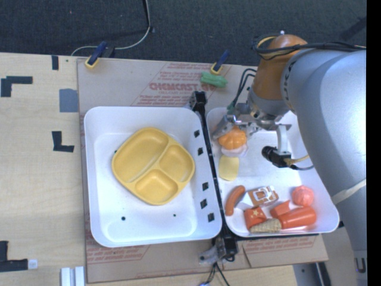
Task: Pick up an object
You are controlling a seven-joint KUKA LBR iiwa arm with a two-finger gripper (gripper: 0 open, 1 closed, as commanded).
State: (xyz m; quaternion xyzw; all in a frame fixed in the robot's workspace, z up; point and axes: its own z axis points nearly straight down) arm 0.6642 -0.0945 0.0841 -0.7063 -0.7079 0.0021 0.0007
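Hovering over the orange fruit (232,139), tool (233,126), finger spread impossible to tell

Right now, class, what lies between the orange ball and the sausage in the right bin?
In the camera view, a pale yellow piece lies between the orange ball above it and the sausage below it, on the right bin floor.

A yellow divided plate (153,165) lies in the left white bin (95,159); a green clamp (214,79) sits at upper centre.
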